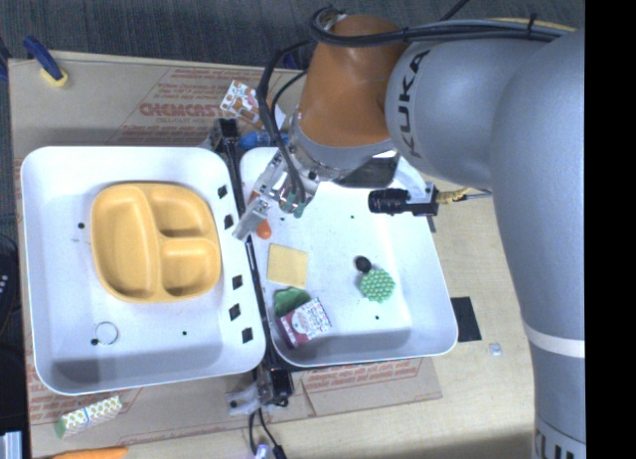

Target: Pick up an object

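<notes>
Hanging low over the left rim of the right bin (pixel 437 278), the hand (pixel 260 211) sits at the end of the grey arm (pixel 477 79), just under the orange band (pixel 343 79). Its metal tip points down and to the left, toward the divide between the two bins. Whether its tip is spread or pressed together I cannot tell; the wrist body covers most of it from this slant.

A small orange piece (pixel 262 231) lies on the bin floor right at the tip, touching it or nearly so. I judge this to be the thing being tried for, though nothing shows it lifted: it appears to rest on the white floor rather than hang clear of it.

The other candidates lie untouched in the same bin: a pale yellow square (pixel 288 265) just below the orange piece, a green item (pixel 289 298) and a red-and-white packet (pixel 306 322) near the front-left corner, and a green knobbly ball (pixel 377 285) with a small dark object (pixel 363 265) beside it, toward the middle. The left bin (pixel 50 248) holds a yellow divided tray (pixel 156 240), well apart from the hand.

So the reach and the descent look done, and the hand is at picking height. What is left is the essential part: a confirmed grip and a lift off the floor. From what shows, the task counts as not yet accomplished.
</notes>
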`<action>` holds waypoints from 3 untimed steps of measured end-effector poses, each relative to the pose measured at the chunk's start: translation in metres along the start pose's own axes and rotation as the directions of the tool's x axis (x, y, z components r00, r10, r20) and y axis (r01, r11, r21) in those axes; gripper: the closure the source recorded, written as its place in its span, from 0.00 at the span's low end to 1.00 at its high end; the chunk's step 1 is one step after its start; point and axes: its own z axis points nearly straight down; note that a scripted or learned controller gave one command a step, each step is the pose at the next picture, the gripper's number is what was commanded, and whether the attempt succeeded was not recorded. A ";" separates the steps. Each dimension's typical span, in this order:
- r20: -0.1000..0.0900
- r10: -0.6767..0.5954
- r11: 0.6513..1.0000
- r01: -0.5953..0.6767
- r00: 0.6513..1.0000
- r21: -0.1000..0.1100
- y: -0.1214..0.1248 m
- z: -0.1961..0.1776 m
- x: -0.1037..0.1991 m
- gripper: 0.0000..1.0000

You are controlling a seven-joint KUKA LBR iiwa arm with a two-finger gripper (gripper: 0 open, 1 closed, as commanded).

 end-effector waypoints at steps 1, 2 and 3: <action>0.000 -0.404 0.915 0.404 0.915 0.000 -0.004 0.000 0.027 0.00; 0.004 -0.823 0.568 0.823 0.568 0.001 -0.022 0.000 -0.013 0.00; 0.005 -0.967 0.256 0.967 0.256 0.003 -0.001 -0.001 -0.071 0.00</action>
